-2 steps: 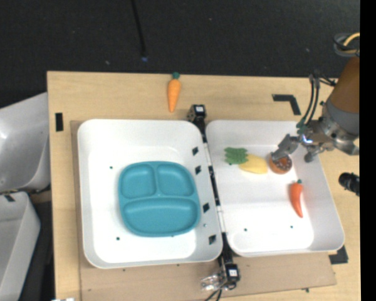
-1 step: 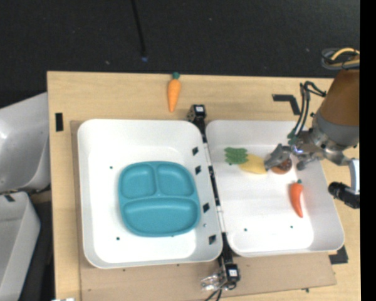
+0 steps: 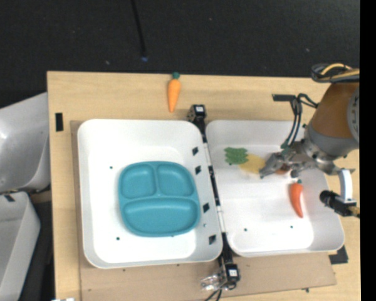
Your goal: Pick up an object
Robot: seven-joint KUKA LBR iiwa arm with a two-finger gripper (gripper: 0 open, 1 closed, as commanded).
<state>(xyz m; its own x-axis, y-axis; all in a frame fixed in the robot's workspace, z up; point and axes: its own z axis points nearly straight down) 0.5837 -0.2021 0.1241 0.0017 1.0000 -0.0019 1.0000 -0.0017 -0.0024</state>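
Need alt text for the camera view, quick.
The gripper hangs low in the right bin, beside a yellow piece and green leaf, a red pepper nearby. The left bin holds a blue tray; a carrot lies on the bench.

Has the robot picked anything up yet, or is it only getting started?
Nothing looks lifted yet. The gripper is down low in the right bin, right beside the yellow piece and the green leafy piece, so a try at one of them seems under way. I cannot tell whether it has hold. The red-orange carrot lies nearby, untouched. Gripping and lifting remain.
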